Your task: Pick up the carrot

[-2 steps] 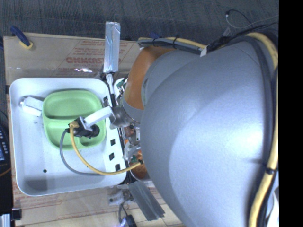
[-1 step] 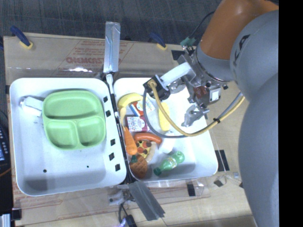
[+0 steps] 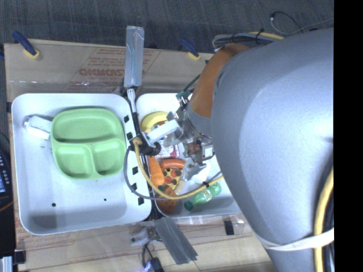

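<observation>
The carrot [image 3: 155,171] is a short orange piece lying lengthwise near the left wall of the right bin [image 3: 148,102]. My gripper [image 3: 180,148] hangs low over the middle of that bin, just to the right of the carrot and above a red-orange item [image 3: 173,164]. The grey arm with its orange band [image 3: 205,89] covers most of the bin's right half. Nothing shows clearly between the gripper's parts.
A yellow round item [image 3: 153,119] lies at the back of the right bin and a green bottle [image 3: 202,195] near its front. A yellow cable [image 3: 148,180] loops past the carrot. The left bin [image 3: 34,208] holds a green divided plate [image 3: 88,141] and a white item [image 3: 36,126].
</observation>
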{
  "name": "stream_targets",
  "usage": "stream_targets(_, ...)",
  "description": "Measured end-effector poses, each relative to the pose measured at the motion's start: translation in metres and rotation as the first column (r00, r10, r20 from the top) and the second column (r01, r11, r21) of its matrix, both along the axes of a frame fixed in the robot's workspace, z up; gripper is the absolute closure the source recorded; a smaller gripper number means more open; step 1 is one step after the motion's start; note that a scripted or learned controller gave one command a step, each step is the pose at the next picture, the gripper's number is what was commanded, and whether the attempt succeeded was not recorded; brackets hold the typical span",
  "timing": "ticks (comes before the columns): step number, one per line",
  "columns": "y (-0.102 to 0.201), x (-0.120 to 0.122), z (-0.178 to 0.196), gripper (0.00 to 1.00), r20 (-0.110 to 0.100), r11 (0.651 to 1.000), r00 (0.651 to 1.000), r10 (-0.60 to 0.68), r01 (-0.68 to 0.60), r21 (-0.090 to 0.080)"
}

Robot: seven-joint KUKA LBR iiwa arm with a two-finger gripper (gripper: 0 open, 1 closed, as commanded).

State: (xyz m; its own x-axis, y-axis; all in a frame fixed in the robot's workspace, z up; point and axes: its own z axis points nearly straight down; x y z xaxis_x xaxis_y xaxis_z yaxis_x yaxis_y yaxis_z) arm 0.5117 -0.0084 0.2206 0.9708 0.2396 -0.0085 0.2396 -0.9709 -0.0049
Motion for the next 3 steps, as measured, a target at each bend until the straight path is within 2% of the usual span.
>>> stream_targets(1, -0.007, 0.033, -0.031, 0.0, 0.001, 1.0, 1.0, -0.03, 0.03, -0.001)
stream_targets(2, 0.085, 0.026, -0.012, 0.0, 0.007, 1.0, 1.0, 0.013, -0.013, -0.002)
stream_targets(3, 0.116, -0.035, -0.078, 0.0, 0.002, 0.999, 0.999, -0.035, 0.035, -0.003)
